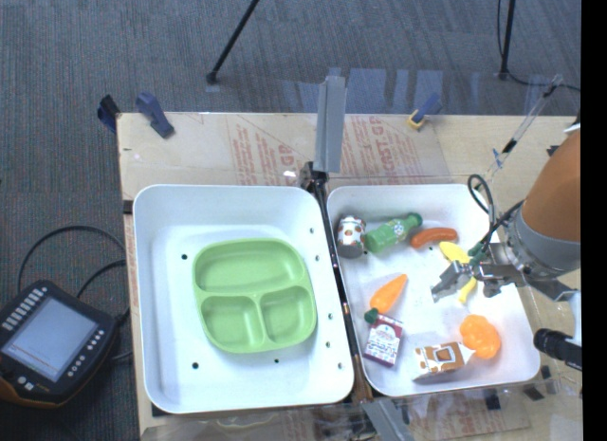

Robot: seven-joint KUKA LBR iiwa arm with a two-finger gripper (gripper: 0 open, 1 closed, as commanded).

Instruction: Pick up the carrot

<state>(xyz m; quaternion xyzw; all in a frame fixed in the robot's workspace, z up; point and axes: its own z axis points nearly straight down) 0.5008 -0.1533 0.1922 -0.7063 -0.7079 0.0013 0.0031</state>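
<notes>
Carrot [389, 292] is lying slantwise in the right bin [493, 373]; gripper [453, 283], jaws seemingly apart and empty, is hovering beside it, needing alignment across its width.

Two bins [152, 240] [446, 188]; one green tray [253, 294]; one carrot [387, 294]; one bottle [393, 233]; one ball [350, 233]; one sausage [433, 237]; two cartons [382, 343] [442, 358]; one orange fruit [480, 336]; one banana [457, 255].

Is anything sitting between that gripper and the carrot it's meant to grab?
Nothing visible does. The carrot lies on the bare white floor of the right bin, and the gripper is just to its right with bare bin floor between them. A small red carton lies below the carrot's green end, off that line.
</notes>
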